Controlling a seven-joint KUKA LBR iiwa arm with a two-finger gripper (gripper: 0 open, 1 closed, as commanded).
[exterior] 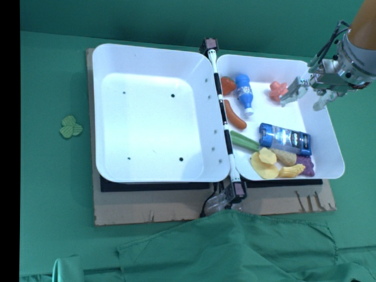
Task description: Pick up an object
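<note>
Objects sit in right bin (pixel 329 135). Gripper (pixel 308 96) hangs over its upper right w/ fingers spread, holding nothing. Coral toy (pixel 278 89) just left of it; blue bottle (pixel 244 93), sausage (pixel 235 115), blue deodorant (pixel 285 138) nearby.

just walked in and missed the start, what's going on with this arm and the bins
A grey robot arm with an orange band reaches in from the right, its hand hovering over the upper right corner of the right white bin. Its fingers are spread and hold nothing. The nearest item is a small orange-red toy, just left of the hand. A blue bottle, a blue deodorant stick, an orange sausage and yellow pieces lie untouched in the same bin.
</note>
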